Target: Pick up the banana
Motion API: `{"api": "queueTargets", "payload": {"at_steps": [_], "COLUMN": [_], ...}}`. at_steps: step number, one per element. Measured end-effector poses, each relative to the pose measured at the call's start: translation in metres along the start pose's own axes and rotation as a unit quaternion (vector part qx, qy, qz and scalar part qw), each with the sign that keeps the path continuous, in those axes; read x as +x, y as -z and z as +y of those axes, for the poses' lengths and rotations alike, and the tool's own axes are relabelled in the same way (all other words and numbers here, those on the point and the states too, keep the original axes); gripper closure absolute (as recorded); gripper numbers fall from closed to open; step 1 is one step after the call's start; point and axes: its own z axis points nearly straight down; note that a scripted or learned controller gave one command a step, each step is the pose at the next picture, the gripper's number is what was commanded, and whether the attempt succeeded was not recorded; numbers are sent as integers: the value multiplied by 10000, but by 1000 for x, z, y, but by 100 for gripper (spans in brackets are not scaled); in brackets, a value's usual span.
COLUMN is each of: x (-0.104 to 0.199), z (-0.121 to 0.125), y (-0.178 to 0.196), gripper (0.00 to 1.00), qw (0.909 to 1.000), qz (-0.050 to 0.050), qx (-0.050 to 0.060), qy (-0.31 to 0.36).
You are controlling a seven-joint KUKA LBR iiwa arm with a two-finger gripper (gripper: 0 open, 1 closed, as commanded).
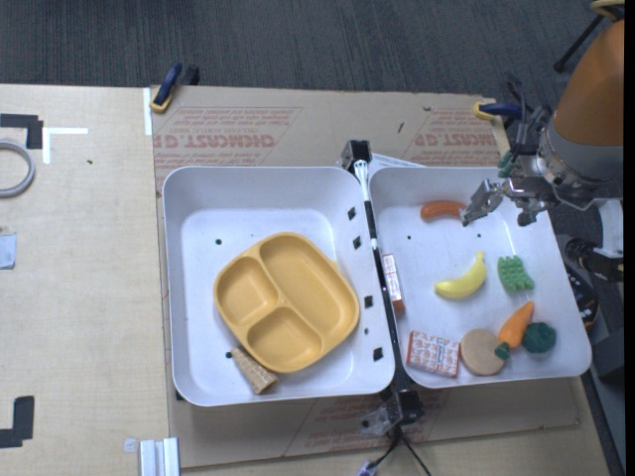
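Observation:
The yellow banana (pixel 462 280) lies in the middle of the right bin (pixel 427 241), curved, with its tip pointing up and to the right. My gripper (pixel 484 205) hangs over the upper right part of that bin, up and to the right of the banana and apart from it. Its fingers look spread, with nothing between them. An orange sausage (pixel 441 209) lies just left of the gripper.
The right bin also holds a green block (pixel 514 272), a carrot (pixel 515 325), a green broccoli piece (pixel 540 337), a round tan cookie (pixel 482 351) and a red patterned packet (pixel 434 352). A yellow divided plate (pixel 286 300) and a brown wafer (pixel 252 370) sit in the left bin (pixel 198 266).

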Motion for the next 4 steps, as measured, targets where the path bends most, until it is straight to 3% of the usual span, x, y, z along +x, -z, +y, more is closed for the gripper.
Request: {"api": "queueTargets", "payload": {"at_steps": [1,2,3,4], "x": [-21,-56,16,15], "z": [-13,5,-14,-13], "y": [-130,-129,-129,-119], "gripper": [0,0,0,100], "qw": [10000,9839,9516,9521], "qz": [0,-8,0,-10], "qx": [-1,-19,-8,-25], "qy": [-3,1786,3074,3058]}}
